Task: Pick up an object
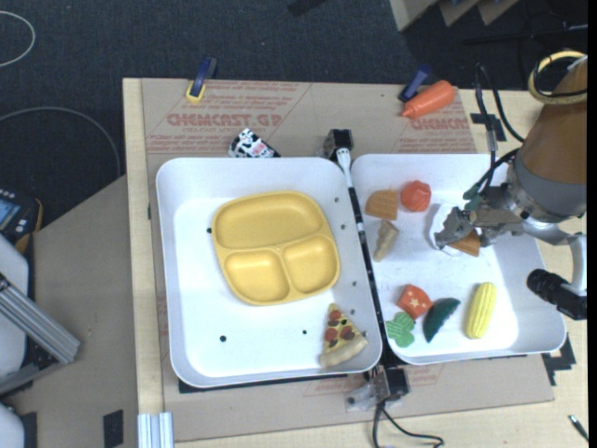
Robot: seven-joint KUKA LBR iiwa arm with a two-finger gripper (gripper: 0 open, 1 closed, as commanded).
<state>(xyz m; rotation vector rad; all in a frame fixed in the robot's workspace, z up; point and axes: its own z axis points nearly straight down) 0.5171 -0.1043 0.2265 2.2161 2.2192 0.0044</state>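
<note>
The bench (140, 250) carried 2 shallow white bins side by side. The left bin (187, 325) held a yellow divided plate (275, 245) with 3 compartments near its middle, and a toy pizza slice (342, 336) lay at its lower right corner, close to the rim. The right bin (522, 334) held the small toy foods: a tan bread-like piece (381, 203) near its upper left, a red tomato-like ball (416, 195) just beside it, a pale beige piece (385, 241) below those, and along the lower part of the bin a red piece (414, 299), a light green piece (402, 329), a dark green piece (439, 316) and a yellow corn cob (480, 309). The arm (555, 157) reached in from the right of the frame, and its gripper (459, 233) sat low in the middle right of the right bin, directly over a small orange-brown object (467, 245) that peeked out beneath it. Whether that object was actually held could not be told, nor how the pincer stood. Outside the bins, toward the upper right, an orange toy carrot (429, 99) rested on the bench, and a small black-and-white toy (252, 145) lay just above the left bin's top edge.
</note>
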